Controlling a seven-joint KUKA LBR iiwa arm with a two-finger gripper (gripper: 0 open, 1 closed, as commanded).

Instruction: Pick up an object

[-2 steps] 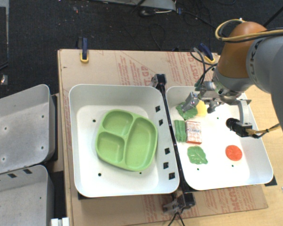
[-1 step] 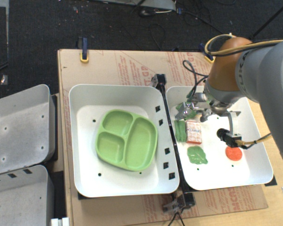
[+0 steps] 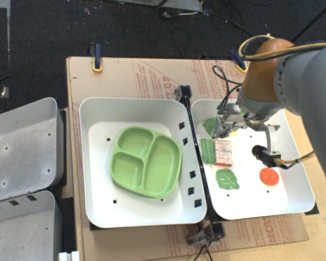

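Note:
The right bin (image 3: 293, 200) holds several small things. A red-and-white packet (image 3: 224, 152) lies near its left side, with a green strip (image 3: 207, 150) beside it. A flat green piece (image 3: 226, 179) lies nearer the front, and an orange-red disc (image 3: 269, 176) sits to the right. Another green piece (image 3: 210, 126) lies at the back left, partly under the gripper. My gripper (image 3: 224, 127) hangs low over that back-left area, just behind the packet. The wrist hides the fingers.
The left bin (image 3: 98, 200) holds a light green divided plate (image 3: 146, 161). A black divider (image 3: 193, 145) runs between the bins. A black cable end (image 3: 263, 154) dangles over the right bin. Blue clamps (image 3: 97, 57) grip the board's back edge. White lids (image 3: 22, 145) lie at far left.

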